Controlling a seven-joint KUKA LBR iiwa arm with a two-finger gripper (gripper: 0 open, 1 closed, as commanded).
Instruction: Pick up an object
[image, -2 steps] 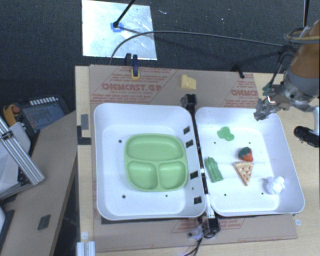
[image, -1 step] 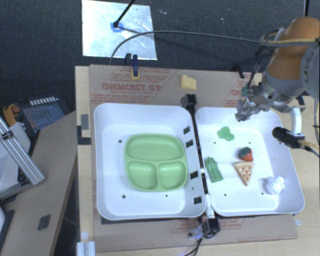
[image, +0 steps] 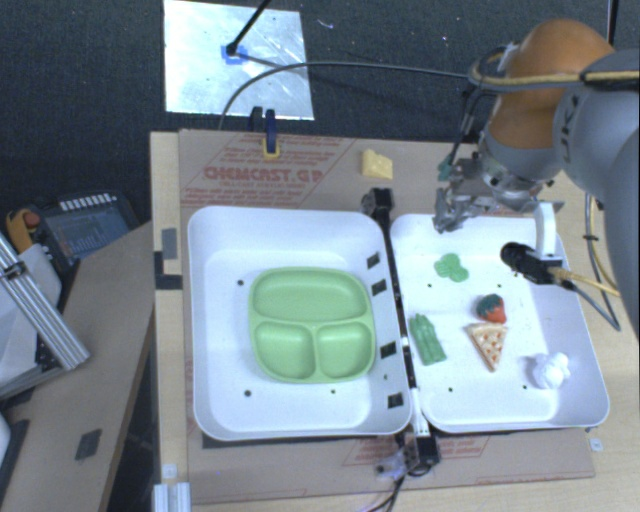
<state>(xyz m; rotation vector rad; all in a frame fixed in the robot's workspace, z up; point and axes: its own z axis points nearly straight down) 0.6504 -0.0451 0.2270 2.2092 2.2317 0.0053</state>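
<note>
Bench, 2 white bins. Your gripper (image: 452, 216) hangs at the right bin's (image: 585, 400) 11 o'clock, above the green piece (image: 451, 267); finger spacing unreadable.

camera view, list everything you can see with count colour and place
bins: 2, white, side by side on the bench
divided plate: 1, light green, left bin
round flat piece: 1, green, right bin, upper left
long piece: 1, green, right bin, near the divider
strawberry-like piece: 1, red and green, right bin centre
pizza slice: 1, orange, just below it
lumpy object: 1, white, right bin, lower right
wedge: 1, pale yellow, on the board behind the bins
gripper: 1, grey, over the right bin's back edge
</note>
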